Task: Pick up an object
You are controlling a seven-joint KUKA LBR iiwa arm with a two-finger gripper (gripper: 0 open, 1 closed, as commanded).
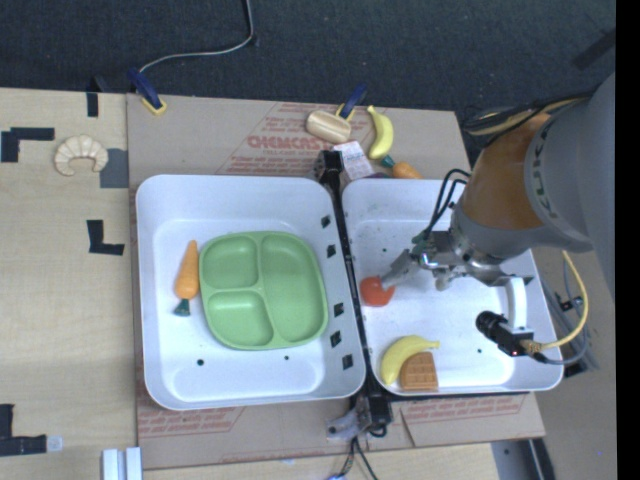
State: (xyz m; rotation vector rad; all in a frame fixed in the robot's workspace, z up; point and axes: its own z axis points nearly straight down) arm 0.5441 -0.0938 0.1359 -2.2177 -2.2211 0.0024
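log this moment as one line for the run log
arm: over right bin | gripper: low, beside red object | grasp: not confirmed | same bin: banana, waffle | left bin: green plate, carrot

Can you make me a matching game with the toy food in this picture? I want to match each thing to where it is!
Things:
1. carrot
2. croissant
3. waffle
4. red tomato

Places:
A. on the bench, outside the bins
B. right bin, next to a banana
C. left bin, beside the green plate
D. right bin, by the gripper

Pairs: 1-C, 2-A, 3-B, 4-D
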